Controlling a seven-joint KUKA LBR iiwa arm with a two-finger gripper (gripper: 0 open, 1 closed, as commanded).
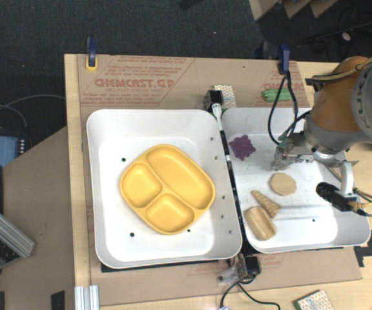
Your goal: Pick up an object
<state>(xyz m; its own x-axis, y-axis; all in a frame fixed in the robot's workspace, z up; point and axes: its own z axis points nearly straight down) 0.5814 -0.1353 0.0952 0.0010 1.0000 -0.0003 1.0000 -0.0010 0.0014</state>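
Likeliest target from here: the tan round flat disc (283, 185), lying mid-floor in the right shallow white bin (302, 237), with nothing on it. The pincer (283, 161) sits just above it in the view, between the disc and a purple fuzzy lump (242, 147), and I see nothing held. From this slant I can't tell whether it's apart or together. Just below-left of the disc is a pale wooden cone (264, 203). A stubby wooden cylinder (260, 223) is right against it; whether they touch, I can't tell. The left shallow white bin (102, 173) carries a yellow three-compartment plastic plate (166, 187), well apart from all this. Both bins sit on the cardboard-covered worktop (141, 76). Risks as I judge them: the disc is low and flat, so a shallow descent closes on air. A slightly off-centre one skids it toward the cone. Any drift toward the purple lump lands in the gap between the two, another empty grab.
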